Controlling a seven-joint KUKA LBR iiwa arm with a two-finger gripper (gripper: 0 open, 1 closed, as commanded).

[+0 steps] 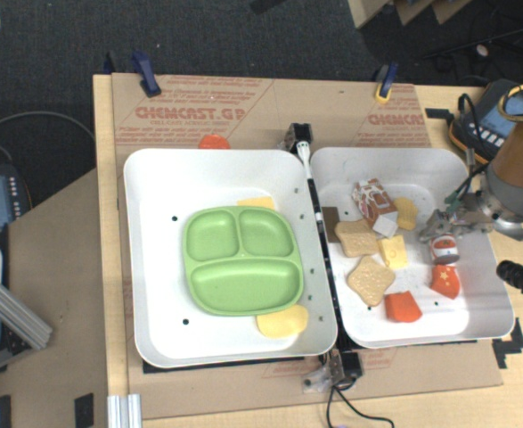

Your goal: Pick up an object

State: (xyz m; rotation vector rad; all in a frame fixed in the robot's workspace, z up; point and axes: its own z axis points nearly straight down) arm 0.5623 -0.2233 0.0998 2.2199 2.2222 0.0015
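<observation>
The right bin (404, 160) holds several toy foods. Two tan bread slices (357, 237) (370, 279) lie left of centre, with a yellow cheese wedge (392, 253) between them. An orange-red block (404, 307) sits near the front. A red strawberry-like piece (445, 282) lies to its right, and a small red-and-white item (445, 251) sits just behind that. A red, white and brown packet (372, 199) and a yellow piece (406, 212) lie toward the back. My gripper (441, 226) hangs low over the bin's right side, directly behind and above the red-and-white item.
The left bin (150, 239) carries a green divided plate (241, 261), with yellow pieces (281, 321) poking out from under its front and back edges. The bins meet at a ridge (319, 239). Blue clamps (145, 74) hold the cardboard at the back. Cables and a device (497, 119) sit at the right.
</observation>
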